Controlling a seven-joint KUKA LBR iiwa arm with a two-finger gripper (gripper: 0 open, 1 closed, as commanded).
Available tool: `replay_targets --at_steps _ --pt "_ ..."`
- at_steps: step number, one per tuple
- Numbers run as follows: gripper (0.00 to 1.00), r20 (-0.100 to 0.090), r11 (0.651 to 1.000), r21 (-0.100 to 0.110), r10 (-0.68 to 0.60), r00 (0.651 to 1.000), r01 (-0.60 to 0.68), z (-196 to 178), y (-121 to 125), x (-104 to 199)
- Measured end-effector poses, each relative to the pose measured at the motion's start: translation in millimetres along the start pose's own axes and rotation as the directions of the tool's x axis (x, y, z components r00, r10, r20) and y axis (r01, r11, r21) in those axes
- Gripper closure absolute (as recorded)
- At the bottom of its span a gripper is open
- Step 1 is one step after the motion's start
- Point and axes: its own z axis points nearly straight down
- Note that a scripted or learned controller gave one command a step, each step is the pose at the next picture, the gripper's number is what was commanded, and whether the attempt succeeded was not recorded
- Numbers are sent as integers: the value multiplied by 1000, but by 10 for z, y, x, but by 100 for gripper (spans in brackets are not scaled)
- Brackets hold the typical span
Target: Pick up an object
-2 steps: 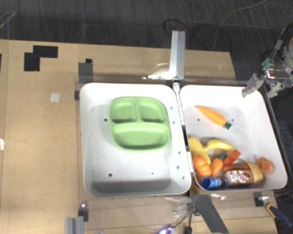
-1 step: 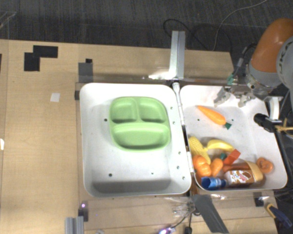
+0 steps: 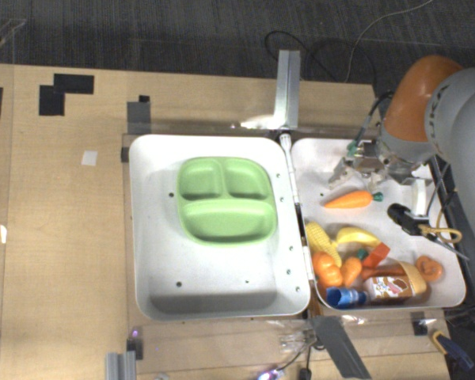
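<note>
**Currently: gripper above carrot, nothing held**

Gripper (image 3: 356, 172) spread open, hovering in right white bin (image 3: 317, 158) just above long orange plastic carrot (image 3: 348, 200) lying flat. Likely fault: off-centre closure on tapered, smooth body, squeezing carrot sideways toward yellow plastic banana (image 3: 356, 235).

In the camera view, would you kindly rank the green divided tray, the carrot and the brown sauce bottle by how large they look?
1. Green divided tray, clearly the largest.
2. Brown sauce bottle.
3. Carrot, similar in length to the bottle but slimmer, so these two are close.
</note>
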Motion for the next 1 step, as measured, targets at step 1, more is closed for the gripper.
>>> replay_targets --at_steps 1 --pt "0 0 997 -2 81 997 -81 -18 -465 -6"
